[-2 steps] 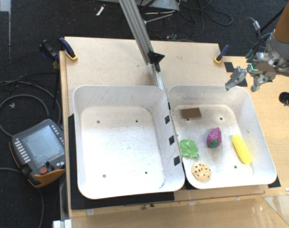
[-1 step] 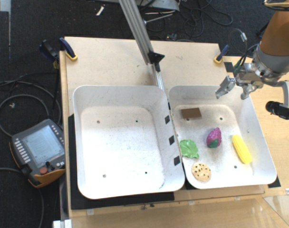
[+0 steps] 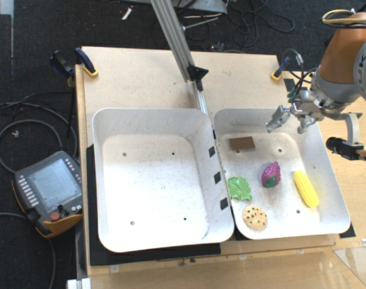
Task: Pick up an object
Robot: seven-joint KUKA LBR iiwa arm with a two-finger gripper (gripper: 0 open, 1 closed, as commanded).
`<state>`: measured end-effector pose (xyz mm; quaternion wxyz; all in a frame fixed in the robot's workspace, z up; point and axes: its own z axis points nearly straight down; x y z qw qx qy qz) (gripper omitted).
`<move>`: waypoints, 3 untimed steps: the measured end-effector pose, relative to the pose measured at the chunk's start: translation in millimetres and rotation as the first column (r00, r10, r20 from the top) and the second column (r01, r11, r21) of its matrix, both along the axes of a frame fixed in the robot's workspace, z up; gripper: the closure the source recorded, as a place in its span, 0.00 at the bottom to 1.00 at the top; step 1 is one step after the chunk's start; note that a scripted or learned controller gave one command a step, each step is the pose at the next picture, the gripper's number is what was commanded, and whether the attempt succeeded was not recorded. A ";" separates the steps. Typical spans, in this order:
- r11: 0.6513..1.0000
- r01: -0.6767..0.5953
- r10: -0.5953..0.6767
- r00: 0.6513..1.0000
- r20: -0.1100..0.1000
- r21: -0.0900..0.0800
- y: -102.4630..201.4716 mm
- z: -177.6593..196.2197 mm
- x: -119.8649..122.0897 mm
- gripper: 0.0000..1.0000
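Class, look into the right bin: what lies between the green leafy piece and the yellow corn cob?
In the camera view, the purple grape bunch lies between the green leafy piece and the yellow corn cob, slightly farther back than either.

My bench (image 3: pixel 147 80) is a pale wooden board on dark carpet (image 3: pixel 32 29). Black cables (image 3: pixel 249 11) tangle on the floor beyond its far edge. A control pendant (image 3: pixel 47 191) lies on the floor beside it. A slanted metal rail (image 3: pixel 171 32) crosses above the board.
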<state>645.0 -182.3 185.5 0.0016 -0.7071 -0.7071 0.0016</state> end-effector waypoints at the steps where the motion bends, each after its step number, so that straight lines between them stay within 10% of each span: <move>1: 1.000 -0.003 0.003 1.000 0.001 0.000 -2.2 -48.5 8.1 0.00; 2: 1.000 -0.004 0.004 1.000 0.007 -0.002 -2.1 -34.6 9.4 1.00; 3: 1.000 -0.003 0.003 1.000 0.013 -0.002 2.9 28.9 11.6 1.00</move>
